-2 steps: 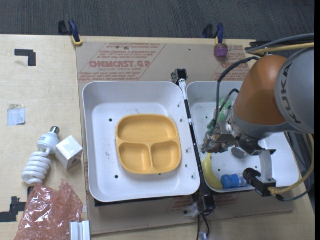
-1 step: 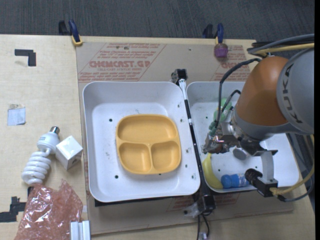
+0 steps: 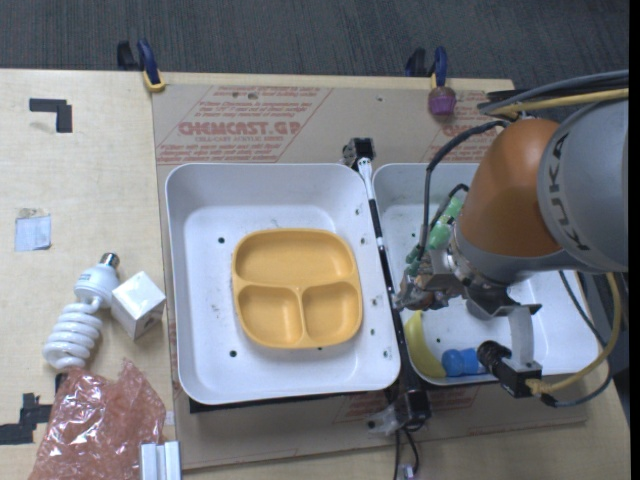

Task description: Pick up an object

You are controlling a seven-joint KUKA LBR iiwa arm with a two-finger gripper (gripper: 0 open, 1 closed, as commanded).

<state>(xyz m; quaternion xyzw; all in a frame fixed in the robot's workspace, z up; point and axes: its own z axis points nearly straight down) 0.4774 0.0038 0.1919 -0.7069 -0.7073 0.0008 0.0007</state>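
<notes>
A yellow three-compartment plate [image 3: 297, 288] lies flat in the middle of the left bin [image 3: 190, 268]. In the right bin [image 3: 395, 190] a yellow curved object [image 3: 420, 350] rests at the front left, with a small blue object [image 3: 460, 362] against it. A green object [image 3: 441, 230] shows further back, partly hidden by the arm. My gripper [image 3: 425, 290] hangs low over the left side of the right bin, close to the wall between the bins and just behind the yellow curved object. The arm's orange band and grey body cover most of that bin.
On the bench to the left lie a spiral light bulb [image 3: 78, 318], a white cube [image 3: 138, 304] and crumpled pink plastic [image 3: 95, 423]. Blue clamps [image 3: 150, 65] hold the board's back edge. A purple item [image 3: 441, 99] sits behind the right bin. Cables trail at the right.
</notes>
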